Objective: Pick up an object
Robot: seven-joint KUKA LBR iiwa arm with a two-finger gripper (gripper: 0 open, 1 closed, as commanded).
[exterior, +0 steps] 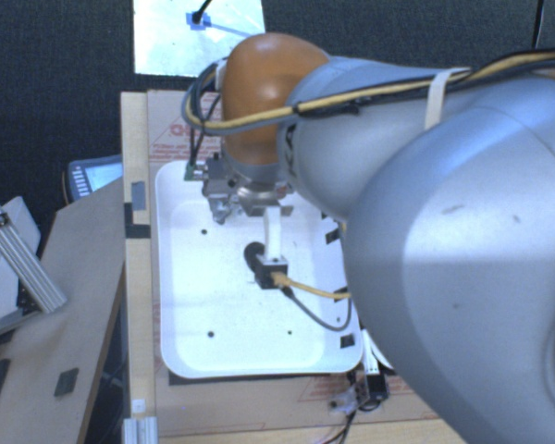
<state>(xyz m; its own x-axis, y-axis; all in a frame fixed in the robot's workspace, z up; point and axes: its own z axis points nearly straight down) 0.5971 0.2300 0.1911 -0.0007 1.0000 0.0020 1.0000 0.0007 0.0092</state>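
Viewed from above at a slant. Large grey arm (pixel 444 248) reaching in from the right, close to the lens and covering most of the right half. Rounded orange band (pixel 264 72) above the wrist, sitting over the far end of the white bin (pixel 190 340). Yellow cable (pixel 351 95) strapped along the top of the arm, looping down beside the band.

Gripper (pixel 224 209) pointing down below the band, low over the far left part of the bin's floor, near the far wall. Touching the floor or just above it: hard to say. Released or clenched: cannot tell, with the tip small and partly tucked under the wrist.

Where the thing to pick up lies: cannot tell, with the right side of this bin and the counter beyond it hidden behind the arm. A few small dark specks (pixel 211 334) scattered on the visible white floor.

Bin resting on a brown counter (pixel 139 276). Beyond the bin, a pale sheet (pixel 213 26) against dark cloth (pixel 55 63). Left of the counter, a slanted metal rail (pixel 18 257) and a small screen (pixel 92 176).
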